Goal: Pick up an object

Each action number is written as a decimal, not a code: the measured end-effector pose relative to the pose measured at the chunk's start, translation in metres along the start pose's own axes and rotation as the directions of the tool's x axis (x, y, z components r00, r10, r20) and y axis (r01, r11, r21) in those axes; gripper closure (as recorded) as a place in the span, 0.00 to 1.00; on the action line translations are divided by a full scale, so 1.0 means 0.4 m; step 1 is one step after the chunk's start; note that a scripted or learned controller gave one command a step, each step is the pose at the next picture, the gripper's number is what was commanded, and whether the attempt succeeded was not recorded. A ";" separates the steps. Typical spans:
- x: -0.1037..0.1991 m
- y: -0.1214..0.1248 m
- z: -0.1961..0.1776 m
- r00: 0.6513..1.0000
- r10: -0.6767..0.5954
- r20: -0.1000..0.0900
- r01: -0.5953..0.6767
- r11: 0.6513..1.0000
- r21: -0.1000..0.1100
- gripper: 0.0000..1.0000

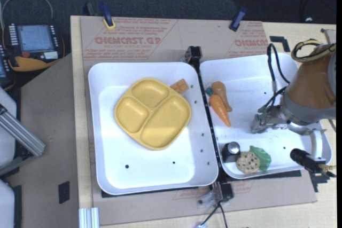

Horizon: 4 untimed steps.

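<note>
In the right bin, an orange toy carrot lies near the left wall, with a tan piece just above it. At the bin's front sit a speckled cookie, a green leafy piece and a small black-and-silver object. My gripper hangs low over the bare middle of this bin, right of the carrot and above the cookie, touching none of them. Nothing shows in its grasp.
The left bin holds a yellow divided plate, with a small brown block at its upper right edge. A black clamp stands between the bins at the back. Cables trail along the arm on the right.
</note>
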<state>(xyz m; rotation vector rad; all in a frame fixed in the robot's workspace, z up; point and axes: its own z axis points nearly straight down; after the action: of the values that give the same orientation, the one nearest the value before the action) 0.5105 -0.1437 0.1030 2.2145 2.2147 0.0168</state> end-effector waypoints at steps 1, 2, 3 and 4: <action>0.006 0.020 -0.155 1.000 -0.002 0.003 0.002 1.000 0.008 1.00; 0.005 0.025 -0.288 1.000 -0.001 0.003 0.001 1.000 0.008 1.00; 0.121 0.033 -0.310 1.000 -0.006 0.000 0.006 1.000 0.011 1.00; 0.279 0.043 -0.321 1.000 -0.007 0.000 0.007 1.000 0.011 1.00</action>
<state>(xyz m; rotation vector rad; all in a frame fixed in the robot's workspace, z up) 0.5257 -0.0323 0.2319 2.2127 2.2277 0.0045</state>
